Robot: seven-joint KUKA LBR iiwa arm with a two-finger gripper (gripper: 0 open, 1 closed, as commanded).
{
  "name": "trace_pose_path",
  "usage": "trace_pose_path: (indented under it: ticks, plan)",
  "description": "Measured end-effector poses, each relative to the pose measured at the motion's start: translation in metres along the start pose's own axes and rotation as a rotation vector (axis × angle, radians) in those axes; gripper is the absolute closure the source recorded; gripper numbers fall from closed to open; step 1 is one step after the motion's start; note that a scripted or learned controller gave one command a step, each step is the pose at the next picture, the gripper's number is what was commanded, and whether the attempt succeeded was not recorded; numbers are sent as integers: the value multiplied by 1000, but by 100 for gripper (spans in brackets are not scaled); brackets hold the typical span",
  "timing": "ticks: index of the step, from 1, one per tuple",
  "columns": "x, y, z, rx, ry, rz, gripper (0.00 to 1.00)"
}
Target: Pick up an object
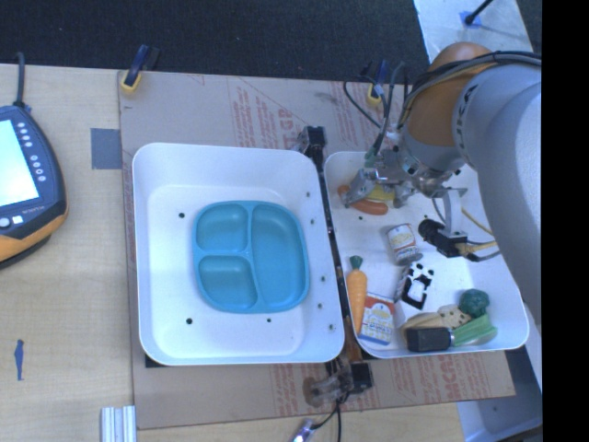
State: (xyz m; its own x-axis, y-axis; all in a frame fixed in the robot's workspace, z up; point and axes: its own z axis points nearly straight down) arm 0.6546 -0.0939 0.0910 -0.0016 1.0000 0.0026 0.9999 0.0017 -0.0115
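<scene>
I see the gripper (375, 184) just above a hotdog (364, 204), grip state unclear; one carrot (356, 288) lies nearer me.

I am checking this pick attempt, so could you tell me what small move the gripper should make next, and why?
Probably a short descent and then a close. The gripper sits low in the right bin, at the orange-red toy near the bin's far left corner, but nothing can be seen between its fingers.
</scene>
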Motion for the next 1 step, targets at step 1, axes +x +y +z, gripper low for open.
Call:
trace_pose_path:
  ticks: [1]
  plan:
    - [0, 0, 0, 0, -1, -1, 0]
